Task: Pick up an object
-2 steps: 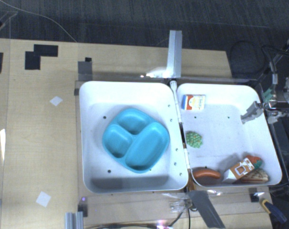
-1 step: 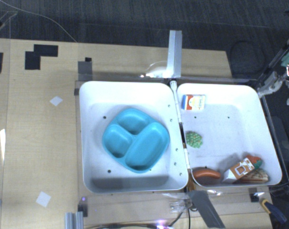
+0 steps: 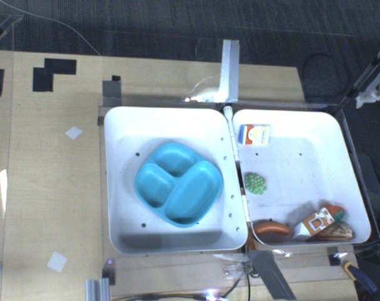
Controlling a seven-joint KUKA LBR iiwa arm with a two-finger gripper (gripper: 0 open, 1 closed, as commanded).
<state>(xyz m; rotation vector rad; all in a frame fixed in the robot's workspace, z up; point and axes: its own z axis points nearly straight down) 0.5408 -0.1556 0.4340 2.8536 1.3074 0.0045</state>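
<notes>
Glossy blue plastic tray [image 3: 179,184], smooth white bins [image 3: 121,168], matt wood-grain bench [image 3: 46,187].

Print on small white packet [image 3: 254,134] too small to read. Cluster at right bin's [image 3: 303,144] near corner: orange-white carton [image 3: 318,221] overlaps brown item [image 3: 338,233], details unclear. Table [image 3: 46,187] cut off left and bottom.

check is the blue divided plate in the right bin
No, the blue divided plate lies in the left bin; the right bin holds small items.
</notes>
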